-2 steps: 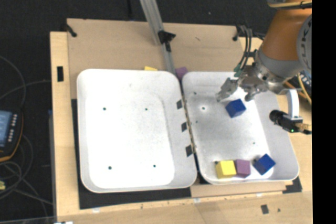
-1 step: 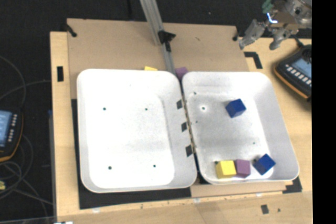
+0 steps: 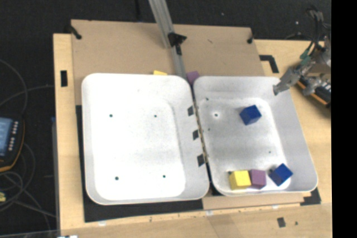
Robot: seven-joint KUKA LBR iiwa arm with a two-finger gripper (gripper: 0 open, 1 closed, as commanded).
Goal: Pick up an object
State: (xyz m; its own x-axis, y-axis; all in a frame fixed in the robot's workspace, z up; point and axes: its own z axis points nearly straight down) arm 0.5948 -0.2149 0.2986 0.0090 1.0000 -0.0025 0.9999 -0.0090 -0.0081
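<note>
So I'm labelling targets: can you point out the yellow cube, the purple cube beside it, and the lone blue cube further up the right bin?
yellow cube point(image 3: 240, 179), camera view, top face.
purple cube point(image 3: 257, 177), camera view, top face.
lone blue cube point(image 3: 250, 114), camera view, top face.

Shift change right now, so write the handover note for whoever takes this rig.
Gripper: at the far right corner of the right white bin, over its rim, holding nothing; whether it is open or shut cannot be told.
Things in the right bin: a blue cube near the middle; a yellow cube, a purple cube and a second blue cube in a row along the near edge.
Behind the bins: a small yellow piece and a small purple piece.
Done: nothing picked.
Left: the whole pick.
</note>
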